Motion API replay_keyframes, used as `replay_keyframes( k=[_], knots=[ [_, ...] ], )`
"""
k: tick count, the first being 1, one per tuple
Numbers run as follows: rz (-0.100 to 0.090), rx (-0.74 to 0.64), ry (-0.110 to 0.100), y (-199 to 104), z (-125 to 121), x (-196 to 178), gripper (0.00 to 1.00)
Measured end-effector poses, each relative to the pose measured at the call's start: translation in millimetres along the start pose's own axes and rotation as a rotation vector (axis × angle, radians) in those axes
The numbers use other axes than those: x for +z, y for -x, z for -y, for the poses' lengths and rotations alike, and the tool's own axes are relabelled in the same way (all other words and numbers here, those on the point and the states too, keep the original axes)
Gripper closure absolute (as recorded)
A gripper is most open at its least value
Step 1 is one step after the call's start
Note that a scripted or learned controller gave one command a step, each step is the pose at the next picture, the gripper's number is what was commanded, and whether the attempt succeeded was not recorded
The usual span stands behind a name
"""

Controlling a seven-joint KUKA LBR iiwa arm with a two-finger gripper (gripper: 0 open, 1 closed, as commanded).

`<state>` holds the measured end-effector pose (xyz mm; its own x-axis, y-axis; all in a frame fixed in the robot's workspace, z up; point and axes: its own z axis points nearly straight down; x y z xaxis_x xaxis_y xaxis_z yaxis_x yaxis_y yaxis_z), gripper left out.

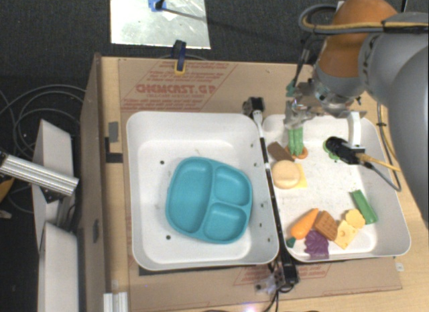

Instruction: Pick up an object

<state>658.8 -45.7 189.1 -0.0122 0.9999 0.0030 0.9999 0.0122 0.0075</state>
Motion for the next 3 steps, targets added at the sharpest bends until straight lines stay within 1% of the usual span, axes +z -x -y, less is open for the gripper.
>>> replay_keyframes(
  k=[1,2,3],
  knots=[
    [0.003,0.007,-0.005,6.0,1.2,3.9,0.00],
    [0.004,0.014,-0.010,47.9,-6.9,108.6,0.00],
    [0.004,0.008,-0.003,45.3,-9.9,91.5,1.00]
  ],
)
